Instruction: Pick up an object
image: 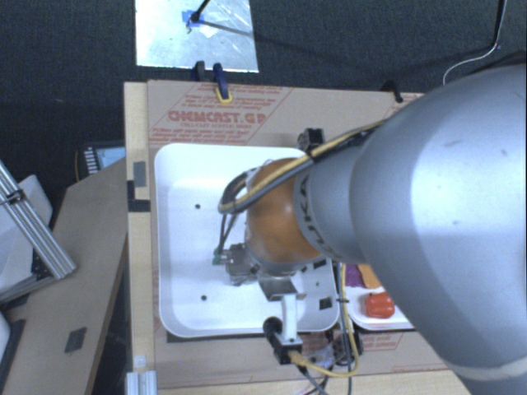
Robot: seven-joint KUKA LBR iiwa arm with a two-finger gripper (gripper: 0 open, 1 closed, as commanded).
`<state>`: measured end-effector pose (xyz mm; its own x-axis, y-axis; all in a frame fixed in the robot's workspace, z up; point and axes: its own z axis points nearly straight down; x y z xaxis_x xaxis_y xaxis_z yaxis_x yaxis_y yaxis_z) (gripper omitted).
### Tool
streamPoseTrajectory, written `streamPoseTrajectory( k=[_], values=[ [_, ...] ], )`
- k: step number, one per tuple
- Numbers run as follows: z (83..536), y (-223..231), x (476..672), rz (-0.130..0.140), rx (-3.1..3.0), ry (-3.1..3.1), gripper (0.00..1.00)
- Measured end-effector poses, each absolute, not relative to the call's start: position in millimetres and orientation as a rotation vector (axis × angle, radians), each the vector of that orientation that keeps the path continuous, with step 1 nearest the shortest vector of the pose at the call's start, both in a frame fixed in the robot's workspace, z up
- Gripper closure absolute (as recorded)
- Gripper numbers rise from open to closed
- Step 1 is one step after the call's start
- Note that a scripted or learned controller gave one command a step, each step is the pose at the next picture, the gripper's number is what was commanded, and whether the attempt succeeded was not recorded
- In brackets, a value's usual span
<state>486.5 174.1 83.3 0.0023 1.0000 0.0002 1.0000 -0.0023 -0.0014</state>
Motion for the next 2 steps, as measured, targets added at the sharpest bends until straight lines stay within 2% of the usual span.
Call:
streamPoseTrajectory(
  k=[1, 2],
  values=[
    [205.3, 139.9, 537.6, -0.02, -2.232, -2.225, 1.0],
    [259.5, 95.7, 612.2, -0.013, -2.232, -2.224, 1.0]
  ],
)
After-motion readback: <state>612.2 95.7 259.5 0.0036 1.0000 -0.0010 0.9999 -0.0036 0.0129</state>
